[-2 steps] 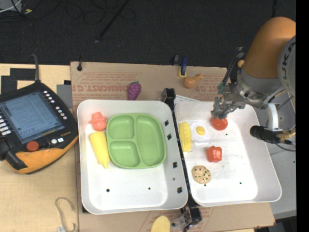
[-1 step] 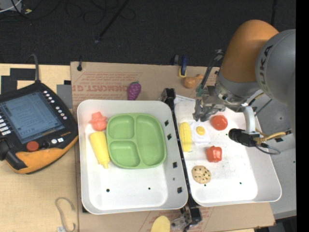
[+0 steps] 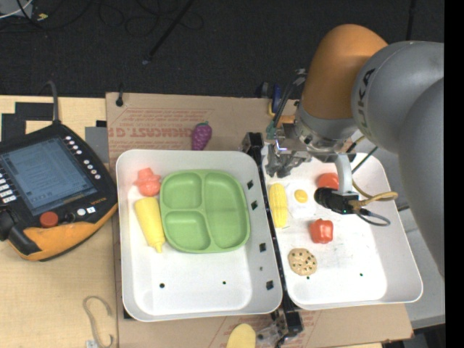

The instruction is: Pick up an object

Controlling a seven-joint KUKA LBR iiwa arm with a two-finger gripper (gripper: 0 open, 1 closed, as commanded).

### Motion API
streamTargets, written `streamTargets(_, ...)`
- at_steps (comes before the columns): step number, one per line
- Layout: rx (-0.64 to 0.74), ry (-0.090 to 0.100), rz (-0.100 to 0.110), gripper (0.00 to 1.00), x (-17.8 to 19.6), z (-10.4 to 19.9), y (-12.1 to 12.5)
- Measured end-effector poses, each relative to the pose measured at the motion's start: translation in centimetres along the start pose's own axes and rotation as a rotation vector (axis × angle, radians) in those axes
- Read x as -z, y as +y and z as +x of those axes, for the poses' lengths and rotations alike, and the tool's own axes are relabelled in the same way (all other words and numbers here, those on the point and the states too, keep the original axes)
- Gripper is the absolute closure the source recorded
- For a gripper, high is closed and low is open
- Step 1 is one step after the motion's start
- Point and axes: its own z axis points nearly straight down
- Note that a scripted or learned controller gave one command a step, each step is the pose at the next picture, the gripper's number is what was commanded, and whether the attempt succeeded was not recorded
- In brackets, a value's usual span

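1. Grey two-finger gripper [image 3: 284,159] poised at the upper left corner of the right white bin [image 3: 395,267]; fingers too blurred to tell, nothing visibly held.
2. Yellow plastic corn cob [image 3: 278,204] hard against that bin's left wall.
3. Red plastic pepper [image 3: 321,230] and speckled round cookie [image 3: 302,261] near centre frame, apart.
4. Open floor along the bin's lower right.

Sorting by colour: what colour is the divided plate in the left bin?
Light green; the divided plate shows clearly in the camera view.
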Motion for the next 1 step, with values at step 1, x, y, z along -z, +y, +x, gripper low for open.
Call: streamTargets(1, -0.003, -0.001, -0.001, 1.0, 2.04, 0.1, -0.26)
